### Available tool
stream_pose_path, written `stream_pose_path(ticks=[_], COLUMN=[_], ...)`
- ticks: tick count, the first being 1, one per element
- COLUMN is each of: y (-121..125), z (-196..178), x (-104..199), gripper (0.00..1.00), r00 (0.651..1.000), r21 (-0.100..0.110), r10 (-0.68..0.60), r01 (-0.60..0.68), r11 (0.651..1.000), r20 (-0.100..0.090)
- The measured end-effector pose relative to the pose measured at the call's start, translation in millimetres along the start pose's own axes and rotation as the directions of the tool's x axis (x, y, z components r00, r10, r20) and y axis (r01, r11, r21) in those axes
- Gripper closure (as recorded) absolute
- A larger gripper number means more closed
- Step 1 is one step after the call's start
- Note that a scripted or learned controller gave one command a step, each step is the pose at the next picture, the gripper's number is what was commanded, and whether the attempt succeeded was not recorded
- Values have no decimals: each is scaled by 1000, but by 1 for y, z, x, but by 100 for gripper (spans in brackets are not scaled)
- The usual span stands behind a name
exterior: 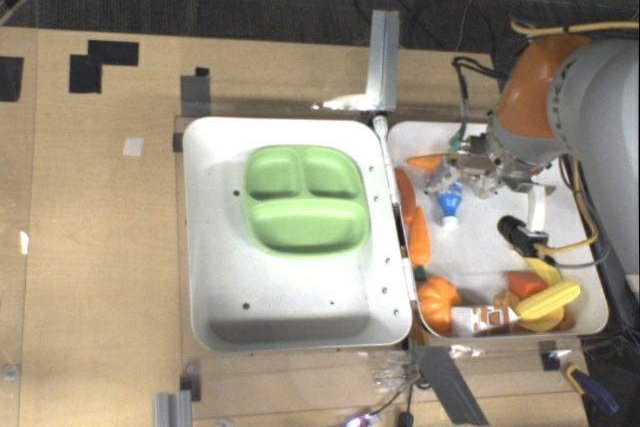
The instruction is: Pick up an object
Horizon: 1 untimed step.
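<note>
My gripper (452,179) hangs over the upper middle of the right bin (596,307), reaching in from the right. Directly below it lies a small blue and white object (449,206), very close to it; whether they touch I cannot tell. An orange carrot (424,161) lies just left of the gripper. A longer carrot (417,233) runs along the bin's left wall beside a red-orange stick (403,196). At the bin's front sit a small orange pumpkin (437,297), a white and brown packet (484,319), a yellow corn cob (548,300) and a red piece (523,283).
The left bin (215,245) holds a green divided plate (304,198). A metal post (384,65) rises behind the seam between the two bins. The arm's grey body and orange band (535,85) cover the right bin's upper right corner.
</note>
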State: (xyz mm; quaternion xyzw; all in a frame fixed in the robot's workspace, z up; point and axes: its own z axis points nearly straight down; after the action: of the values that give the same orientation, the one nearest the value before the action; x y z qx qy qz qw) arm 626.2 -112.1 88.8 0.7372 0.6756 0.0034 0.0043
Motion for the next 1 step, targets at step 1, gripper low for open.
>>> stream_pose_path(ticks=[1], y=[-3], z=[0], x=[-19], gripper=[0], r00=[976], r21=[2], r10=[218], r01=[-218], r11=[976], r20=[0])
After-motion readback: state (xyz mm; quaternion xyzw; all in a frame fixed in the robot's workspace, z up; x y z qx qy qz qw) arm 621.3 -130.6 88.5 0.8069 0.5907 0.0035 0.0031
